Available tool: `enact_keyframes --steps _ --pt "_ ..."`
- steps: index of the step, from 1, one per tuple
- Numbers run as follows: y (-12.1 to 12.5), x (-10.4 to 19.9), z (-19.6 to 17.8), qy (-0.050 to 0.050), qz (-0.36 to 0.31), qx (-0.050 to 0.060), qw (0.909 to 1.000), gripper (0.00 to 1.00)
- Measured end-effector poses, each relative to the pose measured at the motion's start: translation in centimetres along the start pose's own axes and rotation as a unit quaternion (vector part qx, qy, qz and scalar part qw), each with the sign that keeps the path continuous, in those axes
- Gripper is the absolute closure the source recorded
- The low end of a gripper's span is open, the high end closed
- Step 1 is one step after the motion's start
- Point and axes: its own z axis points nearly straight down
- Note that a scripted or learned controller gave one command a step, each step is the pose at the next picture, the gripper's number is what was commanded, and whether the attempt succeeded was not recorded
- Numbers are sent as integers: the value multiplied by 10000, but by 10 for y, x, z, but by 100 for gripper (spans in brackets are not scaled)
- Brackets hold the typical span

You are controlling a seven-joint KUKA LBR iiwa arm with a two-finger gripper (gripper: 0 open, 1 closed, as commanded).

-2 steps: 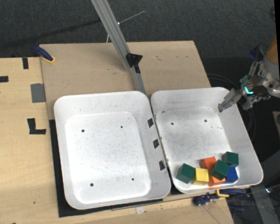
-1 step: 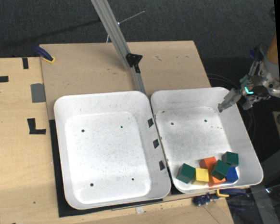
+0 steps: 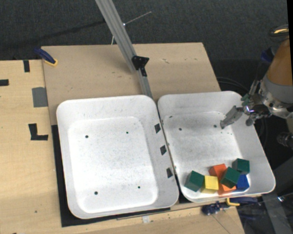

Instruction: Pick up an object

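Several small blocks lie bunched in the near right corner of the right bin: a dark green one, a yellow one, an orange-red one, two more green ones and a blue one. My gripper hangs over the right side of that bin, well behind the blocks and apart from them. It is open, with one long grey finger pointing left and nothing between the fingers.
The left bin sits beside the right one on the wooden bench. A slanted metal rail with a black clamp runs down to the gap between the bins. Black tape marks lie at the far left.
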Motion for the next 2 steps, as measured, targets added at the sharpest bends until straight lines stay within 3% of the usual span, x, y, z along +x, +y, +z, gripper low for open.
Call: enact_keyframes --steps 2 --pt "0 5 111 -8 -4 -19 10000 0"
